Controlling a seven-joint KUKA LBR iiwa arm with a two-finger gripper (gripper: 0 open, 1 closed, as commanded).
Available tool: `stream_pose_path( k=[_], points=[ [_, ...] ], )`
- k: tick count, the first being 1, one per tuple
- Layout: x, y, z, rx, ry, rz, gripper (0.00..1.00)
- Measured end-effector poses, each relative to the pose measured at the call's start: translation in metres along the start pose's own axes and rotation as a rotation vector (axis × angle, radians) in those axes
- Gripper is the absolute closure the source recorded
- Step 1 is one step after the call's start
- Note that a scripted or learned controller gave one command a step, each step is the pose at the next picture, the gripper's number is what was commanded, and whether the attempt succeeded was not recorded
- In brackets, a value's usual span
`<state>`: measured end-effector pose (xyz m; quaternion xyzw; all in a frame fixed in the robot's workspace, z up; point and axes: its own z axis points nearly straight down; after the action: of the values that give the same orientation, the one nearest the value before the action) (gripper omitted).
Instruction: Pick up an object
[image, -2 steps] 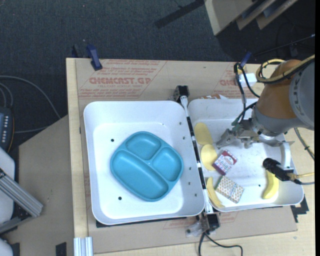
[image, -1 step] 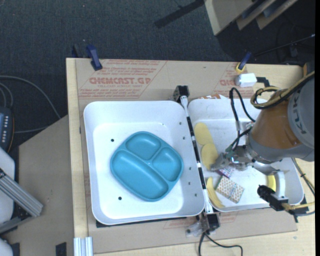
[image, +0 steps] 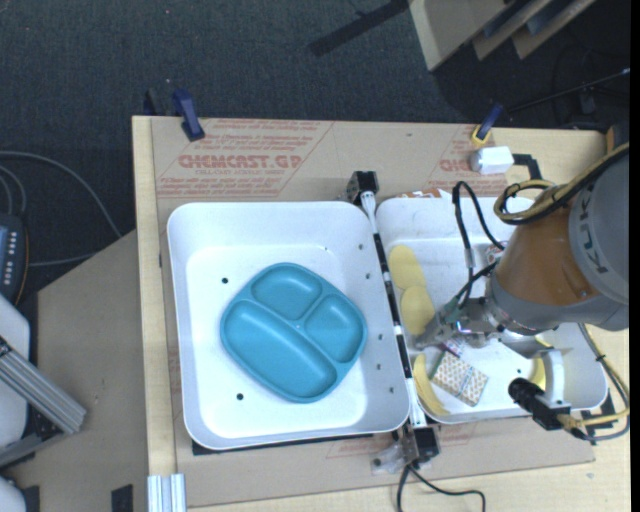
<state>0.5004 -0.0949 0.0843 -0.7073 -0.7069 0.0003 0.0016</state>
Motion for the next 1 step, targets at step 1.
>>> stream_pose_path(
  k=[1],
  points=[
    [0.0014, -0.0219, 0.0002, 0.000, 0.000, 0.000, 0.00]
  ],
)
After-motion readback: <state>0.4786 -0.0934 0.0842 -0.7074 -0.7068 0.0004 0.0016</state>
